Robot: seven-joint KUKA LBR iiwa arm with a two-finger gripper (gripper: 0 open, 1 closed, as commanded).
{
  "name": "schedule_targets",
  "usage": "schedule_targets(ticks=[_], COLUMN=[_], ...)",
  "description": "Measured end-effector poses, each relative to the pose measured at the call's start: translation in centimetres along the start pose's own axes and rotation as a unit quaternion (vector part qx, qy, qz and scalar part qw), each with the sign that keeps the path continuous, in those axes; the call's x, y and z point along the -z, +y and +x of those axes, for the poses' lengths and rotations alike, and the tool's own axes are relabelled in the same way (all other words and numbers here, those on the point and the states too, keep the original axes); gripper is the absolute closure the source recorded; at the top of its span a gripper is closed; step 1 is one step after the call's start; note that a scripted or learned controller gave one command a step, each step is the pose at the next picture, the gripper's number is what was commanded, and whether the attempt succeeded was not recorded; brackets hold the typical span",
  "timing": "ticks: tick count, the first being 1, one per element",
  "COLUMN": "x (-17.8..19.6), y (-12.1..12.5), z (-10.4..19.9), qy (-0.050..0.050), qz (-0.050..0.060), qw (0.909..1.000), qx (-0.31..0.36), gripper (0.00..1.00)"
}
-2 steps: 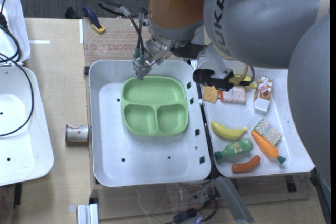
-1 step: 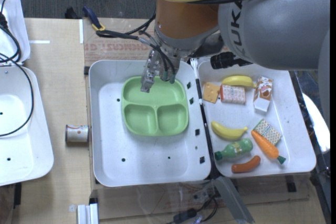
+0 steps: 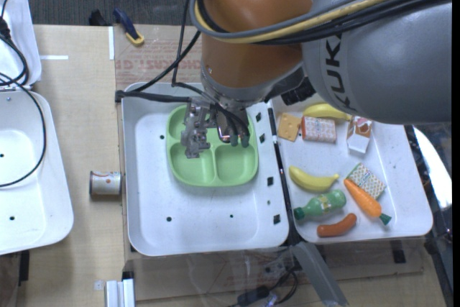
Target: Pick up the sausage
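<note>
Gripper hangs over the green divided plate in the left bin; sausage lies in the right bin, well apart, not yet approached.

I see the sausage lying flat on the floor of the right-hand white bin, close to its front edge. It's a short, smooth, reddish-orange link with rounded ends, angled slightly so its right end sits higher. It looks to be just beside the green bottle, perhaps touching it.
</note>
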State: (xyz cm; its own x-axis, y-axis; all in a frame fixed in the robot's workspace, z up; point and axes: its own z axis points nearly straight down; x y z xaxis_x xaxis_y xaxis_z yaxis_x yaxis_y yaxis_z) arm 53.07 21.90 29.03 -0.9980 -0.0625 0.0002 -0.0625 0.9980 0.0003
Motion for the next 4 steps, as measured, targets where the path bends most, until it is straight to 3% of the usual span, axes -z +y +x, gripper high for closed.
schedule_targets(ticks=[1, 2, 3, 4], x=[1.5, 0.3, -2.3, -2.4], y=[0.7, 0.2, 0.5, -0.7], z=[-4.0, -3.5, -6.2, -1.5], qy=[-0.001, 0.0, -0.002, -0.001], qz=[0.0, -0.001, -0.001, -0.001], qw=[0.9947, 0.9651, 0.9145, 0.8193], qx=[0.103, 0.262, 0.404, 0.573], gripper=[1.0, 1.0, 1.0, 1.0])
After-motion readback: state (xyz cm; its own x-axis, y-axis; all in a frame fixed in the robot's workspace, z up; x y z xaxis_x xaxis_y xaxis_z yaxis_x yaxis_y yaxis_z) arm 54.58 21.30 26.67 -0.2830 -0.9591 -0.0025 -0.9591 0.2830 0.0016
